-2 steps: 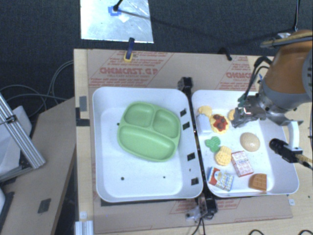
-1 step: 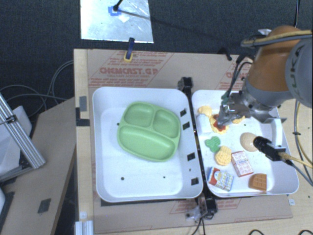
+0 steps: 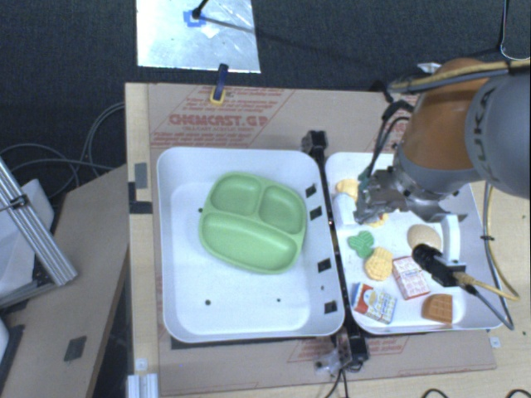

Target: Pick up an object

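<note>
My gripper (image 3: 370, 211) hangs low over the far left part of the right bin (image 3: 473, 326), with the grey and orange arm behind it. A yellow piece (image 3: 346, 187) lies just left of the gripper, and a bit of yellow (image 3: 380, 219) shows right beneath it. Nearer the front lie a small green toy (image 3: 361, 242), a yellow waffle-like piece (image 3: 378, 264), a red and white box (image 3: 410, 278), a blue and red packet (image 3: 375, 303), a brown cookie (image 3: 438, 308) and a beige oval (image 3: 424, 236).
The left bin (image 3: 178, 305) holds a green divided plate (image 3: 252, 221). A black divider with clips (image 3: 325, 222) runs between the two bins. Cardboard lies under both bins, and a shiny sheet (image 3: 197, 23) sits at the far back.
</note>
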You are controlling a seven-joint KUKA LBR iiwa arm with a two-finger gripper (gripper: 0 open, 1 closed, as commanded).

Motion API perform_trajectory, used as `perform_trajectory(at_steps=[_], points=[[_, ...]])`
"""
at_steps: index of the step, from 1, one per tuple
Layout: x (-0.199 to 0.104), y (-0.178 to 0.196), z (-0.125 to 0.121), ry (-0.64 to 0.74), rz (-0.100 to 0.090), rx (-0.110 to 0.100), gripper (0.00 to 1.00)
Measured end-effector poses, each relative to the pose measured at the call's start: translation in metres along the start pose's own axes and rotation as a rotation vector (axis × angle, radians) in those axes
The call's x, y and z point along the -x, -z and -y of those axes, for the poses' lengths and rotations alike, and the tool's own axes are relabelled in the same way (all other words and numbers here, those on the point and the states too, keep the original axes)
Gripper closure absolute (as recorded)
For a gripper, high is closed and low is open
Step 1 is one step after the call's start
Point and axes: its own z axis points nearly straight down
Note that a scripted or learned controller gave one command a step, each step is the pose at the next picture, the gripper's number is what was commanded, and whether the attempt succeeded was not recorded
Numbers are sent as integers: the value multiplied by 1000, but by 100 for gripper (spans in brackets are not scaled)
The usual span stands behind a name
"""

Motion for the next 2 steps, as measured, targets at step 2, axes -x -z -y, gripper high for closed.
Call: perform_trajectory(at_steps=[2], points=[[-5,12,-15,-1,1,2,100]])
